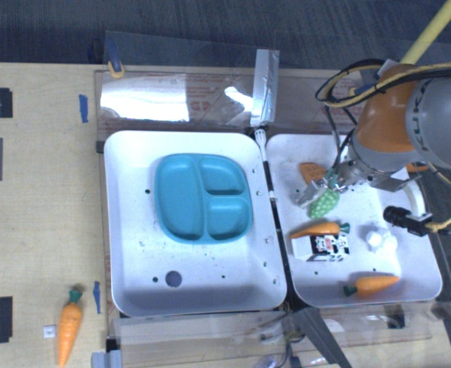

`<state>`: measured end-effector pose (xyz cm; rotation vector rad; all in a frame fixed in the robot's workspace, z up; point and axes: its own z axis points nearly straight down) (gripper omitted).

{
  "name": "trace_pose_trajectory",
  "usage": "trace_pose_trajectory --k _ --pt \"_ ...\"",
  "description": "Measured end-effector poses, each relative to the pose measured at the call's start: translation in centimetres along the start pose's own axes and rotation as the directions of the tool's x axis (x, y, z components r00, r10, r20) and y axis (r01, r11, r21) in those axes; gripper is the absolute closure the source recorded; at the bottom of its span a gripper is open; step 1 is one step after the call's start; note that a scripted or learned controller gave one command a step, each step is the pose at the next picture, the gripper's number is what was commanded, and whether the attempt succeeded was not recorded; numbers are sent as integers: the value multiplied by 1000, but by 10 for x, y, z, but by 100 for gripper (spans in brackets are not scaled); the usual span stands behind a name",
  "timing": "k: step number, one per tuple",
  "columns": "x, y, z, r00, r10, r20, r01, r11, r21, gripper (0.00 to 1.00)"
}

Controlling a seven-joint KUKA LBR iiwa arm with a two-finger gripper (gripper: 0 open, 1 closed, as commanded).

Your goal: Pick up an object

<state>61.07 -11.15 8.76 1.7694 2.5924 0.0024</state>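
My gripper (327, 188) reaches down into the right bin (425, 282) near its back left part, below the orange band of the arm. A green knobbly object (326, 204) lies right under the gripper tip, touching or nearly touching it. An orange piece (311, 171) sits just behind the gripper. In front of the green object lie a carrot (316, 229) and a small black and white box (330, 246). A white lump (376, 240) and a second carrot (372, 284) lie farther right and toward the front.
The left bin (126, 267) holds a blue divided plate (203, 197). A toy carrot (70, 325) lies on the bench outside, at the front left. Cables and the arm body hang over the right bin's back right corner.
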Motion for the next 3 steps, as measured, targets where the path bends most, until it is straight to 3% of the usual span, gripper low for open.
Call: trace_pose_trajectory --k 1,2,3 --pt "-22 44 -10 1000 15 0 -15 1000 1 0" --pt "-22 44 -21 1000 14 1 -14 1000 -1 100" --pt "43 70 -98 958 286 -1 -286 958 1 100"
